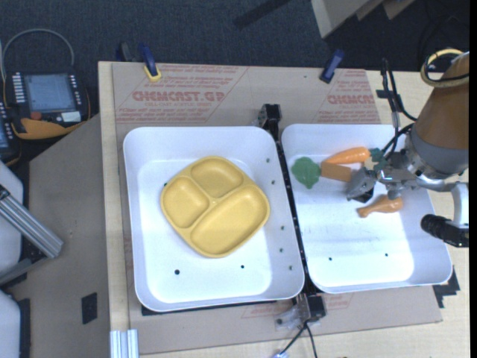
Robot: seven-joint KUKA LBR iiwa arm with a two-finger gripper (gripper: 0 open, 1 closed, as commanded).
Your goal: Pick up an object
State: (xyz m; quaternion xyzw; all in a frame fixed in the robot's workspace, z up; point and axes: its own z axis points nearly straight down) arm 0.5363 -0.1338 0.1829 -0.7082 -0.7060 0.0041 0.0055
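The worktop (223, 88) carries two shallow white bins side by side; take the right bin (358, 267) as the landmark. The left bin (149, 274) sits just beside it, sharing the middle seam, and holds a yellow divided plate (215, 206) near its centre, well apart from the landmark.

The arm (446, 125), grey with an orange band, reaches over the right bin's far right corner. Its end effector (370, 182) hangs low over the upper half of that bin. How wide it stands I cannot tell, since the dark parts at its tip blur together, and nothing shows as caught in it.

Three small things lie in the right bin's upper half. An orange carrot-shaped toy (344, 156) lies toward the back wall, long axis running roughly across the bin, left to right. A green round piece (305, 171) sits at its left end, near the seam wall. A smaller orange piece (380, 206), elongated and slightly slanted, lies toward the bin's centre.

The end effector sits between the two orange pieces: the carrot just behind and left of it, the small piece just in front and right. Either looks reachable by a short shift.
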